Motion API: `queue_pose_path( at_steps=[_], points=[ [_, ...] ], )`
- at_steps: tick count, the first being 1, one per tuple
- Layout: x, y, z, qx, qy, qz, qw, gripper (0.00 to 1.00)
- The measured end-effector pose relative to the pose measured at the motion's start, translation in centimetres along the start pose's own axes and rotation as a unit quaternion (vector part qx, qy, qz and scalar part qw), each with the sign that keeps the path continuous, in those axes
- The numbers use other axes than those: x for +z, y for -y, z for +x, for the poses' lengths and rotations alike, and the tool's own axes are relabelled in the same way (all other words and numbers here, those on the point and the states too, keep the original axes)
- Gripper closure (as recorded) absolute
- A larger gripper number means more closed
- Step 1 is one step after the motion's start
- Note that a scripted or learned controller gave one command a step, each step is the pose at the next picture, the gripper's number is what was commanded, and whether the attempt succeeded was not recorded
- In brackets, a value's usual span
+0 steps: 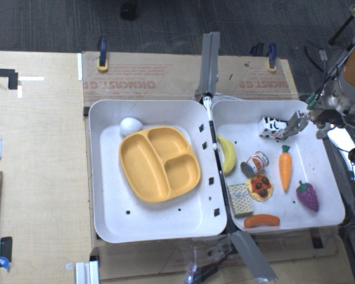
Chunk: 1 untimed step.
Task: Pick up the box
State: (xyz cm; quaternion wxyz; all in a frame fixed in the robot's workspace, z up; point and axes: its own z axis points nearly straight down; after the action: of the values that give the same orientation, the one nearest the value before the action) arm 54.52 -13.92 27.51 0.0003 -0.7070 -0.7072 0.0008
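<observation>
Bench, right bin: approach step, with gripper (opening not discernible) at the back beside a black-and-white toy, well apart from box lying flat beside pizza; next, traverse over box, then descend.

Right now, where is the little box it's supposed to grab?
The box lies in the right bin, near its front left corner, beside the pizza slice and just above the sausage.

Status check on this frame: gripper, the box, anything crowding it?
Gripper low in right bin's far corner, beside cow-print toy. Box untouched near bin's front. Pizza toy and sausage crowd it.
</observation>
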Motion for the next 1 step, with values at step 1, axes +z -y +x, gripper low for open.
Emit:
queue_pose_path(
  at_steps=[1],
  points=[
    [11.85,5.39,-2.37,0.077,-0.001,0.000,0.9970,0.00]
  ],
)
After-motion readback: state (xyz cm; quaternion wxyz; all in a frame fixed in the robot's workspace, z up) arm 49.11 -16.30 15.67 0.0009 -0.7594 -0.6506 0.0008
